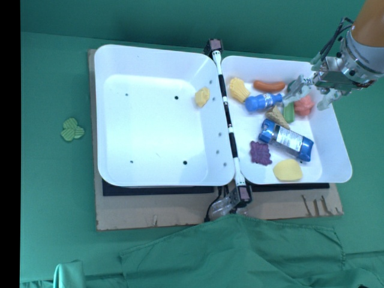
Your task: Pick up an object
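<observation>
My gripper (311, 97) hangs over the far right part of the right bin (336, 161), open, its fingers (295, 91) spread wide. Just below it lie a salmon-red piece (306, 105) and a green piece (289, 112); nothing is gripped between the fingers. The same bin holds a small blue bottle (261, 102), an orange sausage shape (269, 86), a yellow corn cob (238, 89), a cone (277, 117), a labelled blue bottle (286, 140), purple grapes (260, 153) and a yellow lemon (288, 170).
The left bin (120, 59) holds one small yellow piece (202, 96) by its right wall. A green leaf-shaped toy (72, 129) lies on the cloth left of the bins. A black and white divider (227, 116) runs between the bins.
</observation>
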`<move>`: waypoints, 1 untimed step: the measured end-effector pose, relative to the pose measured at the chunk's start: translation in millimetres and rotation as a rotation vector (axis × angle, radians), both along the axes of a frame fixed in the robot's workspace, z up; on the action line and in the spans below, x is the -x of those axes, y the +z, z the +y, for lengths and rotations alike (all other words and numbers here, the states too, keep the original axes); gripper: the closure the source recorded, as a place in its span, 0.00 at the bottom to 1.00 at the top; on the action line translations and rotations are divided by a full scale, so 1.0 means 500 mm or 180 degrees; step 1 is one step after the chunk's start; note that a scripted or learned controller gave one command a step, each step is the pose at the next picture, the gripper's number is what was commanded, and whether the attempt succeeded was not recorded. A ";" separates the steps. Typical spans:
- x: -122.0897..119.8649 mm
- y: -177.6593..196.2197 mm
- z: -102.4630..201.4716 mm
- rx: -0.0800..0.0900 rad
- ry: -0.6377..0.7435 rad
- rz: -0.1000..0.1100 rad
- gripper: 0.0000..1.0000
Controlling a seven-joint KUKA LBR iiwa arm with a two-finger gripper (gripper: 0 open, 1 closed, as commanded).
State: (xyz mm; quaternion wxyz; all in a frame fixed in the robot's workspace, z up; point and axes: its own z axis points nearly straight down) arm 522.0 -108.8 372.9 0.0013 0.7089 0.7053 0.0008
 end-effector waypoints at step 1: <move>-0.061 -0.183 -0.080 0.0004 -0.0009 0.0023 0.00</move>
